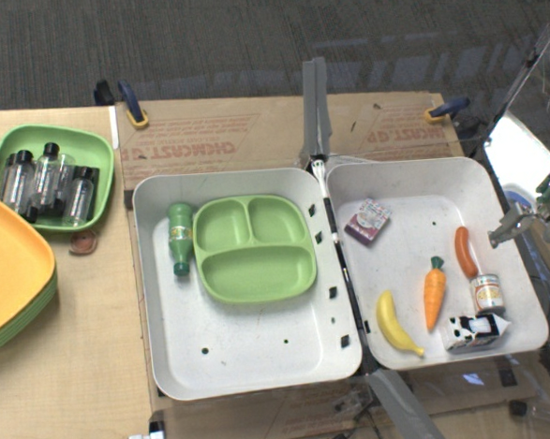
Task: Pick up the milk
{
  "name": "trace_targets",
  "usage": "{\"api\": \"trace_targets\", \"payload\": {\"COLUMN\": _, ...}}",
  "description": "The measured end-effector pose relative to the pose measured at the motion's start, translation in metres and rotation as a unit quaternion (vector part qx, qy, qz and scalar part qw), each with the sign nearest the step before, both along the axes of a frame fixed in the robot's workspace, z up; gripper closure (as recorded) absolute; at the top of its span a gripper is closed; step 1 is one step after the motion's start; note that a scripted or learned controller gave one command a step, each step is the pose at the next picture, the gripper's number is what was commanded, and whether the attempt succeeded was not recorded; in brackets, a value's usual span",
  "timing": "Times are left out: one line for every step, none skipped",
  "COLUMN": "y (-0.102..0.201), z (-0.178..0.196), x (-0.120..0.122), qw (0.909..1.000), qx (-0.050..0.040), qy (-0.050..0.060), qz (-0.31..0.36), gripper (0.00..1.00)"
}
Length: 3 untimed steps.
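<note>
Lying at 5 o'clock in the right bin (412, 169): the milk carton (477, 330), cow-patterned black and white, tipped on its side in the corner close to the rim. Just at 12 o'clock from it, touching or nearly so, a small can (488, 293) standing upright with an orange label. Further toward 12 o'clock, a red sausage (465, 250), apart from the can. At 9 o'clock from the can, a carrot (434, 293), green top pointing to 12 o'clock. At 9 o'clock from the milk carton, a banana (395, 324), near but not touching. At 11 o'clock in the same bin, a small purple-and-white box (367, 221), well apart from the rest.

In the left bin (256, 356): a green divided plate (254, 248) toward 12 o'clock, with a green bottle (180, 237) lying just beside it at 9 o'clock.

Outside the bins, at 9 o'clock: a green tray (97, 156) holding dark-capped vials (47, 183), and a stack of orange plates (11, 270) toward 7 o'clock from it.

As for the pincer, open or closed: cannot tell.
</note>
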State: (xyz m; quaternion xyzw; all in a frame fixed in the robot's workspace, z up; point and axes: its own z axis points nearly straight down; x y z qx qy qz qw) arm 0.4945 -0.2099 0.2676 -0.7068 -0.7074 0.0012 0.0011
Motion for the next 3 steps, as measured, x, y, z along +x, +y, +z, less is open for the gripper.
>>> {"api": "trace_targets", "payload": {"y": 0.000, "z": 0.008, "x": 0.001, "qw": 1.0000, "qx": -0.0002, "qy": 0.001, "qz": 0.000, "gripper": 1.00}}
{"api": "trace_targets", "payload": {"y": -0.012, "z": -0.078, "x": -0.005, "qw": 0.9998, "qx": 0.0003, "qy": 0.000, "qz": 0.020, "gripper": 1.00}}
{"api": "trace_targets", "payload": {"y": -0.016, "z": -0.166, "x": 0.041, "qw": 0.9964, "qx": -0.0038, "qy": -0.011, "qz": -0.084, "gripper": 1.00}}
